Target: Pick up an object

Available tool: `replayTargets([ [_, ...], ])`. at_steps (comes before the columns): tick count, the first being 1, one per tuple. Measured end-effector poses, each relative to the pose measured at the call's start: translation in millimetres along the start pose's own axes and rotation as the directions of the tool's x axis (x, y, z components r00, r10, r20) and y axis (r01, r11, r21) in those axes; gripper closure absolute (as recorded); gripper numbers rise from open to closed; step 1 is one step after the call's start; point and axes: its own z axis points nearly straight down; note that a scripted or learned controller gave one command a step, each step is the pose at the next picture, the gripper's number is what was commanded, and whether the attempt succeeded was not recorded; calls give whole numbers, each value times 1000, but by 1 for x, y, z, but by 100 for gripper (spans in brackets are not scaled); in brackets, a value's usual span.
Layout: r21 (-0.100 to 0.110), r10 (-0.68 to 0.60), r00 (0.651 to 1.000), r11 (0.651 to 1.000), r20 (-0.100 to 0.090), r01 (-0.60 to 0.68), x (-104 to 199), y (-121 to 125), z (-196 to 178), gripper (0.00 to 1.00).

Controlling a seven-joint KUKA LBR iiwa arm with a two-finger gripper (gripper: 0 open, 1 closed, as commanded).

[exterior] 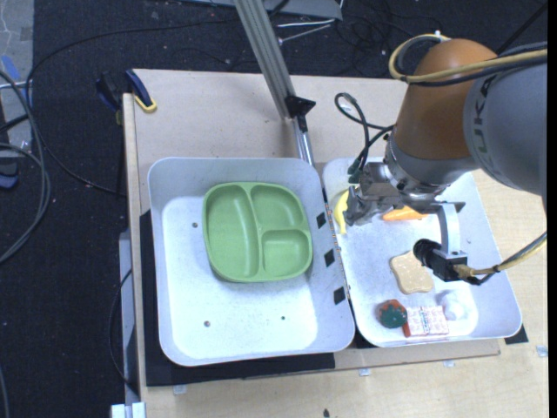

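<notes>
A robotics lab: bench (218,111) on dark carpet, loose cables (52,59), metal stand (261,33).

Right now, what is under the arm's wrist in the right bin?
A yellow object and an orange piece stick out from beneath the gripper in the right bin; the rest of each is covered.

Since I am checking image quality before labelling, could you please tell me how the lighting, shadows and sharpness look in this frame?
Camera view: lighting is even and soft, with no harsh glare on the two shallow white bins; the green divided plastic plate is fairly sharp; the small items near the slice of toast look soft and hard to read; the grey arm casts faint shadow over the right bin.
</notes>
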Motion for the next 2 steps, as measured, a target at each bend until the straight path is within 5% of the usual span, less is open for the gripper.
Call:
replayTargets([
  [2,1,0,1000,1000,1,0,105,-33,15,100],
])
